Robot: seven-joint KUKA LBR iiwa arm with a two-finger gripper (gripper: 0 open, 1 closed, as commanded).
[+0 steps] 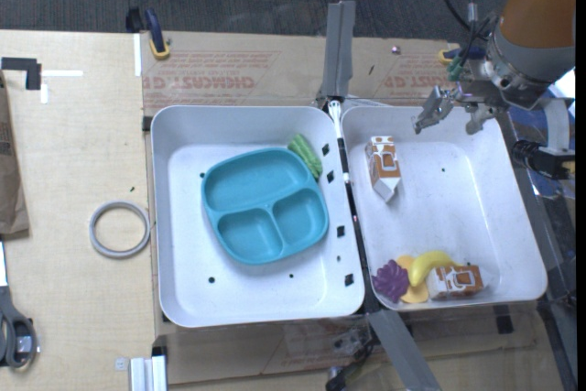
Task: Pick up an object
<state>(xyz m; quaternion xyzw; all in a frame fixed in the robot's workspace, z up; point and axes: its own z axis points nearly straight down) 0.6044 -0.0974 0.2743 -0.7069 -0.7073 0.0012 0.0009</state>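
My gripper point(451, 116) hangs over the far edge of the right bin point(476, 188), its two fingers spread apart with nothing between them. A small white and orange carton point(384, 167) stands in that bin, below and left of the gripper. At the bin's near edge lie a purple grape bunch point(391, 280), a yellow banana point(425, 267) and a second orange and white carton point(455, 281), close together. In the left bin point(183, 270) rests a blue divided plate point(265, 205) with a green leafy piece point(307, 155) at its far right rim.
A grey ring point(120, 228) lies on the wooden bench left of the bins. Scissors point(16, 336) sit at the lower left corner. A metal divider post point(339, 50) rises between the bins at the back. Cables point(467, 14) hang near the wrist.
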